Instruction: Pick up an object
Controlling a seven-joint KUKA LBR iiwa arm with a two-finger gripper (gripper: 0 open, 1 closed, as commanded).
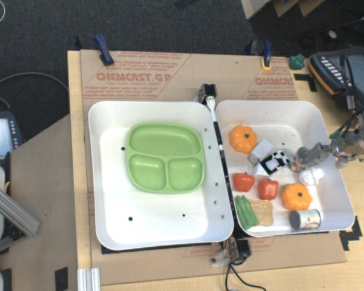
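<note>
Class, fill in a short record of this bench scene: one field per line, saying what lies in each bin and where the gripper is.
left bin: green divided plate
right bin: two orange pumpkins, two red peppers, green pod, can, black-and-white block
gripper: low over the right bin's right side, near a small white item

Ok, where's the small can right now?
In the camera view, the small can lies on its side in the right bin's near right corner, just below an orange toy pumpkin.
</note>
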